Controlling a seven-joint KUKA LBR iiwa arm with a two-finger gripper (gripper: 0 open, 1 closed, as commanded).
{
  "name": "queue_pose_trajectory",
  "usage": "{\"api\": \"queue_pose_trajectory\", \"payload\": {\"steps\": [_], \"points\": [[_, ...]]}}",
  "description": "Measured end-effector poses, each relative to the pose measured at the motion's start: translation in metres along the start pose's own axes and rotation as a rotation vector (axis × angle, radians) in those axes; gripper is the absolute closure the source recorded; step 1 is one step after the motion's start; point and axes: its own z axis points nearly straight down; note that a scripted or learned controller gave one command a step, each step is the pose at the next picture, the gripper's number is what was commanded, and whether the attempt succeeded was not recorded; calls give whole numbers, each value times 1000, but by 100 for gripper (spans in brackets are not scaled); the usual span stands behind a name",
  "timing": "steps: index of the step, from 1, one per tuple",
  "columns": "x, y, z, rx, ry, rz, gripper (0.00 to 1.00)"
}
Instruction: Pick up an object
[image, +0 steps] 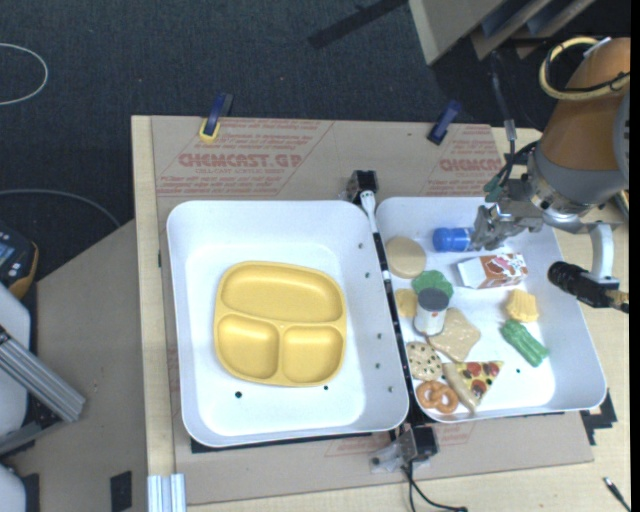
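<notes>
The right bin (575, 350) holds several small toy foods: a blue cylinder (450, 239), a tan round cookie (406, 256), a red-and-white packet (492, 269), a green broccoli piece (432, 283), a small can (431, 312), a yellow corn piece (521, 305), a green pickle (524, 342), a cracker (456, 335), a pizza slice (476, 375) and a pretzel (437, 398). My gripper (492, 228) hangs low over the bin's far side, just right of the blue cylinder and above the packet. Nothing shows between its fingers.
The left bin (190, 260) holds a yellow three-compartment plate (281, 322). Clamps sit between the bins at the far (361, 185) and near (415, 445) ends. The grey arm with its orange band (590, 90) fills the upper right corner.
</notes>
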Motion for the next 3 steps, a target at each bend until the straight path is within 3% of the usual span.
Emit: {"api": "queue_pose_trajectory", "payload": {"steps": [1,3], "points": [[0,1,-20,1,0,0,100],[88,-58,-7,11,3,-1,100]]}}
